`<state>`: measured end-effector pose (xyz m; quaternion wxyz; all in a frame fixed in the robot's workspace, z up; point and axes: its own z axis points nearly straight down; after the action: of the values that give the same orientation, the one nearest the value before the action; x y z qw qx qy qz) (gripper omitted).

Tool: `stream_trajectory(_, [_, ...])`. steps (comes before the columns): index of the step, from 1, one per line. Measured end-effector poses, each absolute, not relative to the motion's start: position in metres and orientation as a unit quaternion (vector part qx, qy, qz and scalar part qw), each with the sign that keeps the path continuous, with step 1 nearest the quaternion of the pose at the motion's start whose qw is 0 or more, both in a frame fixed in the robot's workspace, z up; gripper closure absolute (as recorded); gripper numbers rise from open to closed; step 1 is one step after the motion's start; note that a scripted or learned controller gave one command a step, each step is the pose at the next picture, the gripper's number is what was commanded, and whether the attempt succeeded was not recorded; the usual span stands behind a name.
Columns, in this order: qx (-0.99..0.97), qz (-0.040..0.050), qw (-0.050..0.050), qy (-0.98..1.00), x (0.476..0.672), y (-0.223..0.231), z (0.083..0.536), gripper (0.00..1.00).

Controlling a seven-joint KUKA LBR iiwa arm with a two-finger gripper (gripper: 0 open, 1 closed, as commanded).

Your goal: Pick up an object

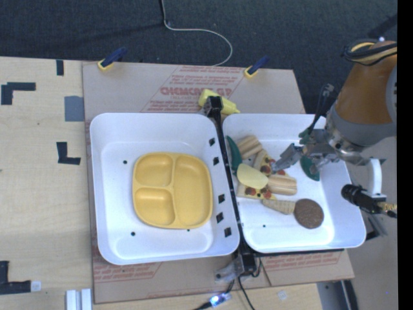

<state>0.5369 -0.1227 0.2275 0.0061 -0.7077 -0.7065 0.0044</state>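
The arm's pincer is reaching low into the right bin, its grip state unclear, tips just beside the clustered toy foods to grab one.

**Legible Markings**

The only lettering present is red print on the brown cardboard sheet beneath the two bins. It sits at the sheet's far edge and is oriented upside down to the camera. The characters are too small and blurred to read. More red print shows at the sheet's near edge, equally unreadable.
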Motion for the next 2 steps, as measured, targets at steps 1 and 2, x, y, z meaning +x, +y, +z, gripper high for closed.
stream_trajectory(1, [-0.707,0.0006,0.001,-0.708,0.539,-0.123,0.234,0.00])
stream_trajectory(2, [-0.707,0.0017,0.002,-0.708,0.544,-0.116,0.173,0.00])
